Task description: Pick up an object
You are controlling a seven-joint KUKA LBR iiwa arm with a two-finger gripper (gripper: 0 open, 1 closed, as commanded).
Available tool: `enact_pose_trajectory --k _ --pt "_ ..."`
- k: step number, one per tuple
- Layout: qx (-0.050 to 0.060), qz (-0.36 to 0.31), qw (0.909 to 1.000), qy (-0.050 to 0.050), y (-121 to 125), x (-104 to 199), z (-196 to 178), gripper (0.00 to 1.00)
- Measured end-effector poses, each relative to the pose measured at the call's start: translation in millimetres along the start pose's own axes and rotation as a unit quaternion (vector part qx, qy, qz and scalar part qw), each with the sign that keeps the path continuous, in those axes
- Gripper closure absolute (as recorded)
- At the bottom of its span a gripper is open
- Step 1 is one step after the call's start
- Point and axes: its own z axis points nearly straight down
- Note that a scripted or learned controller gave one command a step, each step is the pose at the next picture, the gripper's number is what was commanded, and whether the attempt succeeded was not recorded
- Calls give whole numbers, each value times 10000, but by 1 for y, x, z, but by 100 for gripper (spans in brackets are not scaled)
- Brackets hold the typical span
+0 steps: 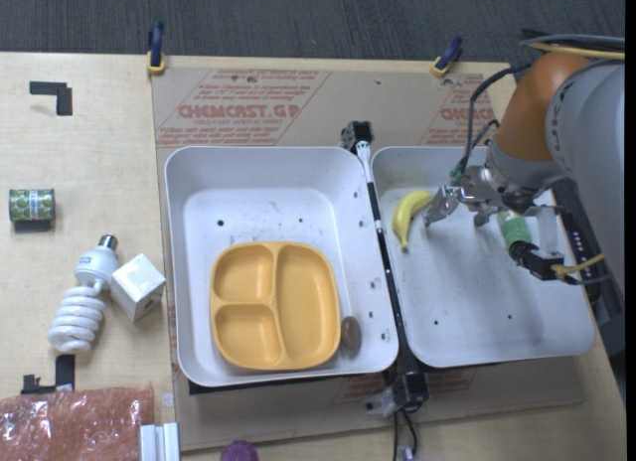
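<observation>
Because the arm reached in from the right and had its wrist bent low over the right-hand bin, I read the claw as lined up for the banana, the one loose thing within its reach there. The banana lay just to the left of the claw, on the bin's floor close to the wall shared with the left-hand bin. The metal fingers pointed toward the fruit's upper end and looked nearly touching it, but I saw nothing between them, so I judged nothing was held. How wide the claw stood I could not tell from this slanted angle.

The banana was yellow, short and curved, its upper end nearest the claw and its lower tip pointing down and away from it. It looked smooth and probably light; lying that close to the wall, I judged it could slip or roll aside if the fingers closed off-centre.

Further left of the claw, past the wall, a yellow divided plate sat in the other bin, with a small brown object at its right edge. A green item showed just right of the claw, against the wrist; I could not tell what it was.
</observation>
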Motion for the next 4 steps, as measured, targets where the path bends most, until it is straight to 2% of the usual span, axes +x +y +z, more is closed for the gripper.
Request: enact_pose_trajectory --k 1,2,3,4 --pt "6 19 10000 6 -106 19 1 0" --pt "-6 26 10000 0 -105 18 -9 100" --pt "0 1 10000 -1 -19 -34 0 100" --pt "1 1 10000 1 -19 -34 0 0"
